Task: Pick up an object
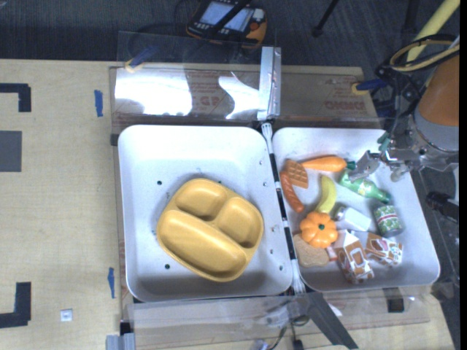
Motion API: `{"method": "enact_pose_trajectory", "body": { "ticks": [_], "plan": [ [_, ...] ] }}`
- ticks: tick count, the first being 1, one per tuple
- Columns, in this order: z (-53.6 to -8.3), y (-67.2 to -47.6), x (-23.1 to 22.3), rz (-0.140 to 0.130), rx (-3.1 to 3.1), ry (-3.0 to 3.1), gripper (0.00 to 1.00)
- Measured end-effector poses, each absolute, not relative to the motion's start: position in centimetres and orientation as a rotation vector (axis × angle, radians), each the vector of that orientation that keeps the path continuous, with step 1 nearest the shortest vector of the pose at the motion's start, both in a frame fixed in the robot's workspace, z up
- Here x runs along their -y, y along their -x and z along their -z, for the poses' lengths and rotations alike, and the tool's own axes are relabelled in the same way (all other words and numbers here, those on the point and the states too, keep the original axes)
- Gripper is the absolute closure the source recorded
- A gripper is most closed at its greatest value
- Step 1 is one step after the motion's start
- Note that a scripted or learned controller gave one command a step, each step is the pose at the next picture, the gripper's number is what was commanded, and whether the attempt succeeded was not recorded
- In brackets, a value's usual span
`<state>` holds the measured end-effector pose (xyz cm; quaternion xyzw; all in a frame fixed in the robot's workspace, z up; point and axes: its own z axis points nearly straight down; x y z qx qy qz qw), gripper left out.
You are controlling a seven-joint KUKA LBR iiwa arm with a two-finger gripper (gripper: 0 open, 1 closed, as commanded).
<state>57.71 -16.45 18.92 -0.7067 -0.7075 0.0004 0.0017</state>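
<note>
We see the claw low over the right bin, toward its two o'clock corner, but we cannot tell how it is set. No object is visibly held. The candidates crowd that bin: a carrot at eleven o'clock, a green bottle just under the claw, a banana and small pumpkin near centre, a green can and cartons toward five o'clock. We judge the bottle the likeliest target. To do this well, we would centre over one item, clear of its neighbours, descend squarely, then close before lifting. The left bin carries a yellow divided tray.
</note>
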Motion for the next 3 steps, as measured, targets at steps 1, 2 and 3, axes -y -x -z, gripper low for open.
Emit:
{"method": "enact_pose_trajectory", "body": {
  "ticks": [1, 2, 3],
  "plan": [
    [-9.8, -58.2, 19.4, 0.009, 1.844, 2.539, 0.00],
    [-10.7, -58.2, 19.5, 0.004, 1.847, 2.539, 1.00],
    [-20.0, -59.7, 13.4, 0.001, 2.035, 2.396, 1.00]
  ]
}}
